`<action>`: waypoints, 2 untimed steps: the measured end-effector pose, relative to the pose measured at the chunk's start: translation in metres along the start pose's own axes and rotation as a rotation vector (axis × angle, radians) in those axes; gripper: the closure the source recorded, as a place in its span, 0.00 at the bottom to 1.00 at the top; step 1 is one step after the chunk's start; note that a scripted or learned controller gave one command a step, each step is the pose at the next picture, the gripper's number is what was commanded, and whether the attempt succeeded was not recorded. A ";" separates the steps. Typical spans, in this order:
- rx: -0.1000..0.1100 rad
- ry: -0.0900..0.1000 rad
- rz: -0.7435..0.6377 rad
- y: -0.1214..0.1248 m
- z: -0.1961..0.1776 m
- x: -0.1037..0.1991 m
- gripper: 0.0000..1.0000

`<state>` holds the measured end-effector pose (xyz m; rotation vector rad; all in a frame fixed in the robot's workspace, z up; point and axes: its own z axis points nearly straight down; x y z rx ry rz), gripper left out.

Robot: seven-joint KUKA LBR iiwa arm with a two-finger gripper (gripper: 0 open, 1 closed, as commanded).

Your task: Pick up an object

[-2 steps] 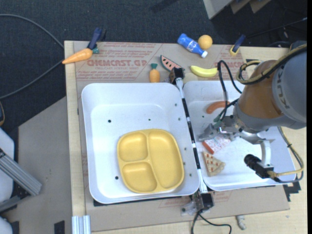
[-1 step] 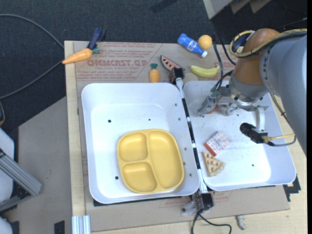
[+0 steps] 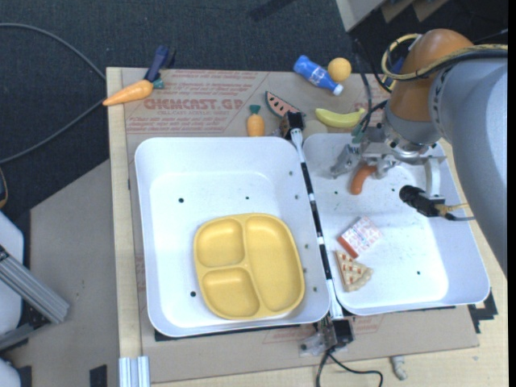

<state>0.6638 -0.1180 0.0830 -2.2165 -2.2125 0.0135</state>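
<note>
Two white bins sit side by side on the bench (image 3: 121,216), and my gripper (image 3: 360,164) hangs down over the right bin (image 3: 419,285), near its far left corner. Right at my gripper is a small orange sausage-shaped toy (image 3: 357,180). It sits at the tips of my gripper, but I cannot tell if I have hold of it or if it just lies on the bin floor. I also cannot tell how wide my gripper is open.

A little way from my gripper, toward the near side of the same bin, lies a red and white packet (image 3: 359,235). Just past that, nearer still to the front wall, is a toy pizza slice (image 3: 352,272). The two are close together.

On the other side of the wall between the bins is the left bin (image 3: 161,168). A yellow plate (image 3: 248,265) with three parts lies in it, well apart from my gripper.

Behind my gripper, out on the bench, a toy banana (image 3: 339,118) lies just beyond the bin's far wall. Farther back are a blue bottle (image 3: 315,74) and a yellow ball (image 3: 339,68) beside it. A watermelon slice (image 3: 278,103) and a small orange carrot (image 3: 255,123) sit behind the left bin. A bigger carrot (image 3: 129,94) lies far off at the bench's back left corner.
</note>
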 end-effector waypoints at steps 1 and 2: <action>0.011 -0.001 0.001 -0.003 -0.008 -0.001 1.00; -0.013 0.000 -0.003 -0.063 -0.101 0.066 1.00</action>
